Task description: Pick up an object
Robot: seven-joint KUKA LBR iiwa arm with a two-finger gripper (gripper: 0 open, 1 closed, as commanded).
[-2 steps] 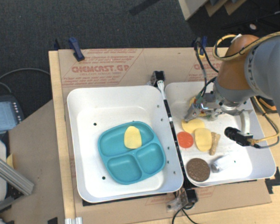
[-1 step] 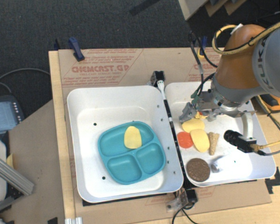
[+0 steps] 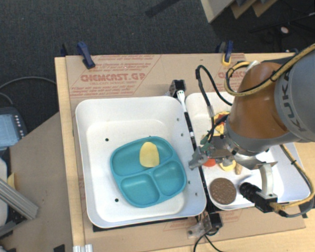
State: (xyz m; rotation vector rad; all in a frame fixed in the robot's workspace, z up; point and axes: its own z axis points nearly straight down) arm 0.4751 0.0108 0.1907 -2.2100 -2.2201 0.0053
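The arm reaches over the right bin [image 3: 295, 187]. Its tool [image 3: 204, 156] hangs at the wall between the bins. A brown disc [image 3: 223, 191] lies in the right bin; a yellow piece [image 3: 149, 154] rests on the blue tray [image 3: 148, 172] in the left bin [image 3: 95, 152].

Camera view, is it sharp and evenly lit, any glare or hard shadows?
Camera view: sharp overall, soft even light; the white left bin looks bright but not blown out; a faint shadow edges the teal plate; the arm hides much of the right bin.
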